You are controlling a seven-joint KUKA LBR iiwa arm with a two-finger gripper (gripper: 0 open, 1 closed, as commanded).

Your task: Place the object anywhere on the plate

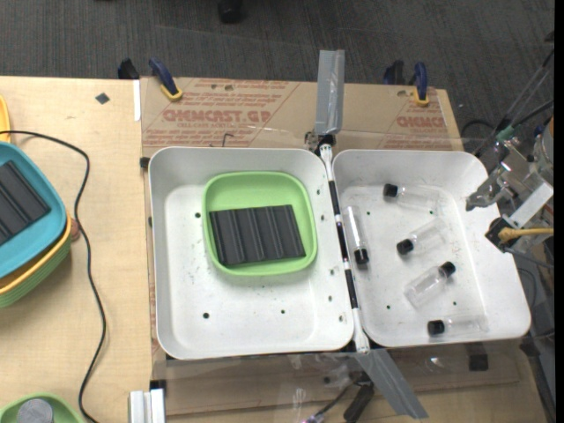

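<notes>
table [70, 342]: pale wood, carries both bins; lies to the gripper's left.
cardboard sheet [291, 108]: under the bins, up and left of the gripper. Red print reads roughly "CHEMCAST GP", repeated in part at the far corner; smaller lines too fine to read.
left bin [176, 315]: well left of the gripper, holds the plate.
right bin [507, 315]: just left of and below the gripper, holds the vials.
plate [216, 192]: green, squarish, with a dark ribbed insert; well apart from the gripper, across the divider.
gripper [502, 203]: at the right bin's right rim, nothing seen between its parts; we cannot tell whether it is open or closed.
vials [421, 236]: clear with black caps, about six, scattered left of and below the gripper; no label legible.
step in hand (our judgement): pick not yet made. We would choose an isolated vial, close across its narrow body, lift clear of the divider, then release over the plate's middle.
</notes>
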